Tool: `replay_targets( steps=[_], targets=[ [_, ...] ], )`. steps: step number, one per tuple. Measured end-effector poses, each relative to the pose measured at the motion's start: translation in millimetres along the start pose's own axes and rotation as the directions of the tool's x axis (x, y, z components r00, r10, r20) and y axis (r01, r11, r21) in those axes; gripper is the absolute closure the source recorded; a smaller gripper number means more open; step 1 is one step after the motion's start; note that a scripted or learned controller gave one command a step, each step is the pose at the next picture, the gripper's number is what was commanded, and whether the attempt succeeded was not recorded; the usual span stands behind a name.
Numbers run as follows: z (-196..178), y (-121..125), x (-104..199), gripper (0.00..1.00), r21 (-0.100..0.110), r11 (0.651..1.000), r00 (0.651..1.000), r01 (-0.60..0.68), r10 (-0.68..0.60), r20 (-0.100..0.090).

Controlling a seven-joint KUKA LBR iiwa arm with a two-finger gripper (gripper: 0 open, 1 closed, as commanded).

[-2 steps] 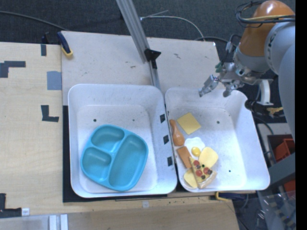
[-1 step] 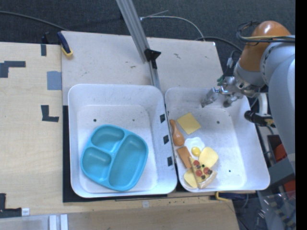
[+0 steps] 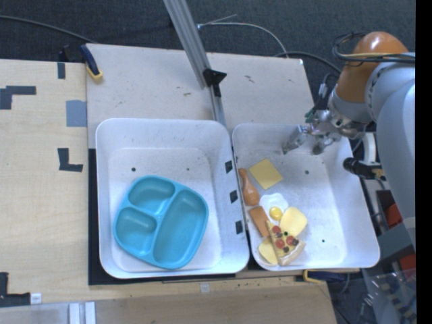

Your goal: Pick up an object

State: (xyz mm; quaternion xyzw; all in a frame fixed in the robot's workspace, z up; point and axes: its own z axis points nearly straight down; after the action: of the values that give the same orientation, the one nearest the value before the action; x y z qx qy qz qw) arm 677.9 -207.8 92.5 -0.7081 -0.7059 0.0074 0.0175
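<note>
The grey arm with its orange band [image 3: 370,49] is being reached in from the right, its two-finger gripper [image 3: 305,142] spread apart over the right white bin's [image 3: 337,208] upper part. The flat yellow cheese square [image 3: 266,173] is lying nearby, lower-left, untouched.

Toy food [image 3: 275,223] crowds the right bin's [image 3: 337,208] left side, its right half lying open; a blue divided plate [image 3: 162,221] occupies the left bin [image 3: 162,137].
</note>
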Motion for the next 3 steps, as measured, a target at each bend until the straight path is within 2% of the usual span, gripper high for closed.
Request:
replay_targets(
  steps=[1, 2, 3],
  targets=[
    [1.2, -35.7, 113.6, 0.00, -0.031, 0.999, 1.000, 0.010, -0.010, 0.012],
    [7.3, -3.0, 56.6, 0.00, -0.012, 1.000, 1.000, 0.002, -0.002, 0.000],
    [6.1, -11.7, 116.0, 0.00, -0.032, 0.999, 1.000, 0.009, -0.009, 0.016]
  ],
)
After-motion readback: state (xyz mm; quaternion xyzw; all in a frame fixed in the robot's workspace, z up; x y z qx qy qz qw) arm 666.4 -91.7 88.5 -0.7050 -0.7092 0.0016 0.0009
